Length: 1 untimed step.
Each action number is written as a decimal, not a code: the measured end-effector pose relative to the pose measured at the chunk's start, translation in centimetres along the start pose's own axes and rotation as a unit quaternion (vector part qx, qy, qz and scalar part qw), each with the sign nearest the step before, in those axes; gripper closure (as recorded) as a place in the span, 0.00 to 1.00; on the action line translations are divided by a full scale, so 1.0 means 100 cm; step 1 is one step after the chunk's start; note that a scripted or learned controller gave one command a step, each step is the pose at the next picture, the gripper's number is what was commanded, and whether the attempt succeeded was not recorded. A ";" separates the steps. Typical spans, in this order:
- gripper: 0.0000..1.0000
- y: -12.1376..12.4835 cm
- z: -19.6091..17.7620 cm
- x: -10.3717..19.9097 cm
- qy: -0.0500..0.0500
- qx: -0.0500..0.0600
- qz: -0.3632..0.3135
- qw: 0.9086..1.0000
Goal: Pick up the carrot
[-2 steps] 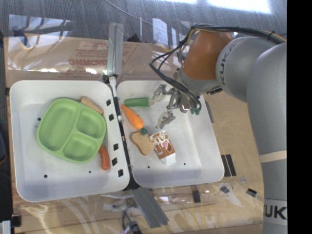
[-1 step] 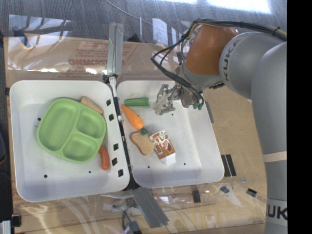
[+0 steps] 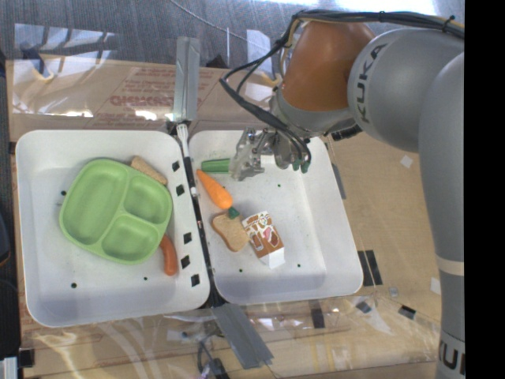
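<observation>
The carrot [image 3: 215, 189] is orange with a green tip and lies at a slant near the left wall of the right bin [image 3: 316, 235]. My gripper [image 3: 246, 164] hangs over the back of that bin, up and to the right of the carrot and apart from it. Nothing shows between its fingers. A green cylinder-shaped item [image 3: 214, 165] lies just left of the gripper, close to the carrot's upper end.
A slice of toast [image 3: 230, 230] and a small printed carton [image 3: 264, 237] lie in the right bin below the carrot. The left bin [image 3: 39, 212] holds a green divided plate [image 3: 117, 209], a bread piece [image 3: 148, 169] and a sausage [image 3: 169, 256].
</observation>
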<state>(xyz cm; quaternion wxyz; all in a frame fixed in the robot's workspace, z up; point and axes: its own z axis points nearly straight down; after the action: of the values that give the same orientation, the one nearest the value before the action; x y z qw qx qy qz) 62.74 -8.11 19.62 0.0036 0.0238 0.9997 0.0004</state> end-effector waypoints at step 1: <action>1.00 0.033 0.004 0.060 0.004 0.001 0.090 0.996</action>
<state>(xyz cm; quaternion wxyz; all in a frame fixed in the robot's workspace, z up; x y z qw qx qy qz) 56.89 -4.54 19.19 -0.0003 0.1139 0.9935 0.0001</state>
